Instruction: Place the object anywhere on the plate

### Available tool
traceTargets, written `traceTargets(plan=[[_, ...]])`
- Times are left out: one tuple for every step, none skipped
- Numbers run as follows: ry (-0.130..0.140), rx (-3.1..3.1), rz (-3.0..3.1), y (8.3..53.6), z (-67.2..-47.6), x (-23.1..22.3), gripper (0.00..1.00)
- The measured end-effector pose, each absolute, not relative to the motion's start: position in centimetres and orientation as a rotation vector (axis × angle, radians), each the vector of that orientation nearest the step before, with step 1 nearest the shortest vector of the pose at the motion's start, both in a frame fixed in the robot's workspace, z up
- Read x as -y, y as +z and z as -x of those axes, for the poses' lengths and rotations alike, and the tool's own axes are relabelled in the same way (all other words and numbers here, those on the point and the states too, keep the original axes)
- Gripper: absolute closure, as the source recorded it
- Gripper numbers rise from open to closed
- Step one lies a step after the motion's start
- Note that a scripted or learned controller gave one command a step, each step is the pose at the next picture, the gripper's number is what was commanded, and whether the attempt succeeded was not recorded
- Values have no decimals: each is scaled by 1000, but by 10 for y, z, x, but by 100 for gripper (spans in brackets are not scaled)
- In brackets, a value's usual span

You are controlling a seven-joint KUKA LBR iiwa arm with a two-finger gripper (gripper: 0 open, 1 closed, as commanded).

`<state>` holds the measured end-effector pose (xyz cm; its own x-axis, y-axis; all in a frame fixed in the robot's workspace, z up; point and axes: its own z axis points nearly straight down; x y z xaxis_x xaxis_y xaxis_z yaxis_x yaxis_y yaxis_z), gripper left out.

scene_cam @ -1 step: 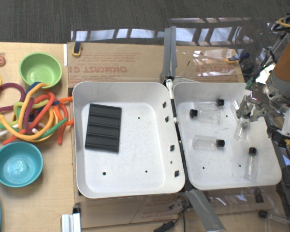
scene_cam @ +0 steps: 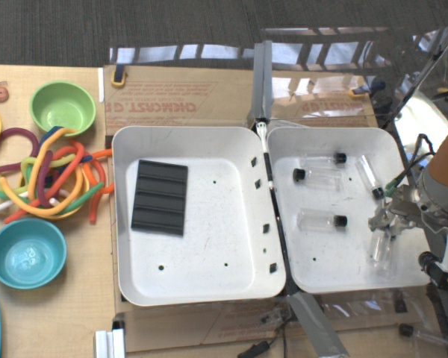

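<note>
A black ribbed plate (scene_cam: 160, 198) lies flat in the left part of the left bin (scene_cam: 198, 289). Several clear vials with black caps lie in the right bin (scene_cam: 313, 278): two near the back (scene_cam: 322, 171), one in the middle (scene_cam: 319, 220) and one slanted at the right (scene_cam: 369, 174). Another clear vial (scene_cam: 378, 250) lies near the right wall. My gripper (scene_cam: 387, 226) is low over the right side of this bin, directly at that vial's upper end. Whether it touches the vial is unclear.
On the wooden bench to the left are a green bowl (scene_cam: 62, 108), a tangle of coloured cords (scene_cam: 51, 173) and a teal bowl (scene_cam: 27, 253). A metal divider (scene_cam: 267, 185) separates the two bins. Cables hang by the arm at the right.
</note>
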<state>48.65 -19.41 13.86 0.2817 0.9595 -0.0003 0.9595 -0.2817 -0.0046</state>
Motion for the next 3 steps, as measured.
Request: traceTargets(plan=[[3,1917,2488,203,-516,202,100],[4,2120,2314,151,-477,160,100],[3,2066,2365,177,-500,210,100]])
